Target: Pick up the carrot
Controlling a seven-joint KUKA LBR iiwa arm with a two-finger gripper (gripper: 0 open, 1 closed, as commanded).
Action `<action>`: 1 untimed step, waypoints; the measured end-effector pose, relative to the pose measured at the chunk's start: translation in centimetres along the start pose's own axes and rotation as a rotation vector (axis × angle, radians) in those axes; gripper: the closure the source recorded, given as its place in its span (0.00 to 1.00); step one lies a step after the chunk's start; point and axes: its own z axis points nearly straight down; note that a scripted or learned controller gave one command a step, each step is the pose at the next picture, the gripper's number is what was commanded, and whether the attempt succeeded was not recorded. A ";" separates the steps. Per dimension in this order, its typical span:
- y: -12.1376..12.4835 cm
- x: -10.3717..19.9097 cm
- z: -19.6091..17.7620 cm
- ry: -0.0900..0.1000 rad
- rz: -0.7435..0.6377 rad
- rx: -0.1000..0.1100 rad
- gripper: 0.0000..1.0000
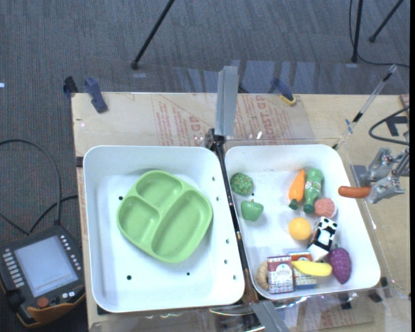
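On the counter [152,120] the left bin [97,185] carries a green plate [164,214], far from the work. In the right bin [346,178] the carrot [297,185] lies tilted, touching a green bottle [312,184], with an orange [300,228] near below. A descent slightly to the right may seize the bottle instead, or push both away. The pincer [387,175] sits at the far right beyond the bin, and I cannot tell its state.

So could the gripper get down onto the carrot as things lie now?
Probably yes: the carrot lies uncovered in the right bin, open from above and on its left. The green bottle hugs its right side, which could crowd a grasp.
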 end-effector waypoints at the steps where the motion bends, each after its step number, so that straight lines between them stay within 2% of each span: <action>1: -0.2 1.1 1.8 -0.001 0.129 0.000 1.00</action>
